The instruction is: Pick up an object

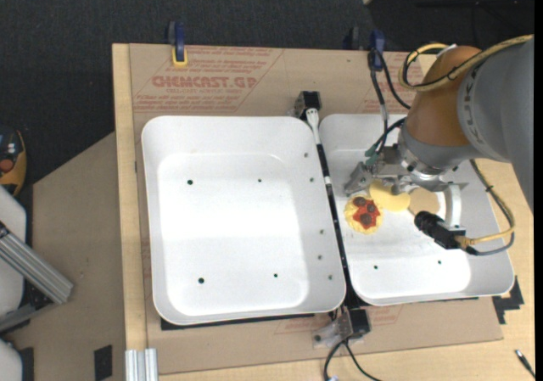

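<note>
Gripper [379, 177] hangs low in the right bin [407, 282], just above a yellow object with a red patch [366, 214]; how it is set I cannot tell. Left to right: the left bin [229, 218], then the dividing rims, close beside the object. I would descend straight down and centred, clear of those rims.

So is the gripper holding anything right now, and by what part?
Cannot tell. The gripper is low over the yellow and red object in the right bin, but the wrist hides any hold.
</note>
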Controlling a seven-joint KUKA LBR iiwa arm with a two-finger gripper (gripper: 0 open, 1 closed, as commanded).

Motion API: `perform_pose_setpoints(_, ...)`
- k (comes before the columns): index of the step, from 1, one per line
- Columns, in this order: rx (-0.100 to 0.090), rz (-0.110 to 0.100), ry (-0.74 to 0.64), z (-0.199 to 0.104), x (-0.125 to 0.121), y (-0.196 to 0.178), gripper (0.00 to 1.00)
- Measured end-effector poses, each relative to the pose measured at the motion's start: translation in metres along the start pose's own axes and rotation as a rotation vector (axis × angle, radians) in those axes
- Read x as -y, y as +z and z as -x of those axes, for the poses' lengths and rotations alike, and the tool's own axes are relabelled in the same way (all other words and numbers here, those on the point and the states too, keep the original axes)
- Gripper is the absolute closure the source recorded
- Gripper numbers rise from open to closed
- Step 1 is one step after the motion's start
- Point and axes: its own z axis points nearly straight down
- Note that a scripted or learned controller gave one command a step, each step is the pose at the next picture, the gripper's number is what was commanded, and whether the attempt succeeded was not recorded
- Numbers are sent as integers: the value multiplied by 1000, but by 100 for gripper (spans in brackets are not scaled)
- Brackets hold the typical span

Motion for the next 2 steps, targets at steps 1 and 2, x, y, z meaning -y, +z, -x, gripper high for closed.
perform_pose_setpoints(1, 3, 7, 0, 1, -3, -11, 100)
perform_pose_setpoints(2, 1, 18, -9, -55, -76, -107, 100)
